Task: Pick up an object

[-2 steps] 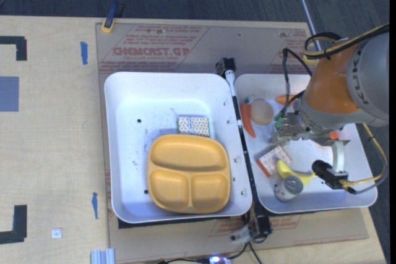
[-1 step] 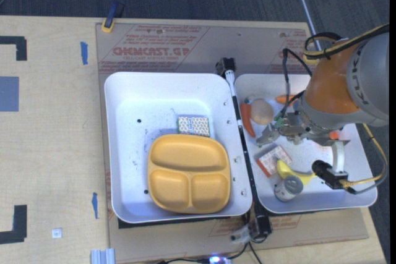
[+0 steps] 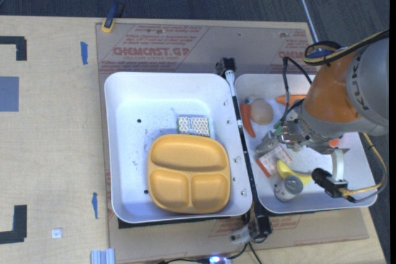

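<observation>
On the bench, two shallow white bins stand side by side over a sheet of brown cardboard (image 3: pixel 185 46) with red print. The left bin (image 3: pixel 124 133) holds a yellow tray (image 3: pixel 189 173) with three compartments, which lies in the near part of this bin. Just behind the tray, touching its far edge or very close to it, there is a small patterned card (image 3: pixel 193 125).

The right bin (image 3: pixel 365 195) holds several small objects. An orange carrot-like piece (image 3: pixel 247 119) lies close to the left wall of this bin, and a pale round object (image 3: pixel 262 112) lies just beside it. Nearer to the camera there is a small packet with red marks (image 3: pixel 267 164), a yellow object (image 3: pixel 289 173) and a grey cylinder (image 3: pixel 285 189); these three are close together, near the front of the bin. Another small orange piece (image 3: pixel 291 98) shows near the far wall, partly hidden by the arm.

The arm (image 3: pixel 352 96) reaches in from the right and stands over the right bin. The gripper (image 3: pixel 286 135) is low over the objects in the middle of this bin, above the packet. It is dark and mixed with cables and the things under it, so I cannot tell its state, and I cannot see any object held in it.
</observation>
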Available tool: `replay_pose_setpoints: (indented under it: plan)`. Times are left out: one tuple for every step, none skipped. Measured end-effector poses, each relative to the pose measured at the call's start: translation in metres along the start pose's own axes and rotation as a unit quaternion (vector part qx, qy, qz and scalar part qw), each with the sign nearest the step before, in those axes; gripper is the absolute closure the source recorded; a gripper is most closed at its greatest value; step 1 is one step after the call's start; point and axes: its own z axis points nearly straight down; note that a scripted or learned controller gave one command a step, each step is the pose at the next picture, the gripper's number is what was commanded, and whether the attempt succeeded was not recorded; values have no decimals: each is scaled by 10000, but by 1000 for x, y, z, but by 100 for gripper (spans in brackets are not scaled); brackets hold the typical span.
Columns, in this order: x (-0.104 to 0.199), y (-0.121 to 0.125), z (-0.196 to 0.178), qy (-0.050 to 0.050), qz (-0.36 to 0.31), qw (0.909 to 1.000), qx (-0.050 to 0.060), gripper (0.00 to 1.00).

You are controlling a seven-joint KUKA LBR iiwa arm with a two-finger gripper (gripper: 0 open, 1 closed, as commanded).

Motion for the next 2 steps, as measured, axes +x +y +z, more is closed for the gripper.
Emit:
replay_pose_setpoints:
  plan:
    - [0, 25, 0, -6, 4, 10000, 2, 0]
    - [1, 22, 0, -4, 5, 10000, 1, 0]
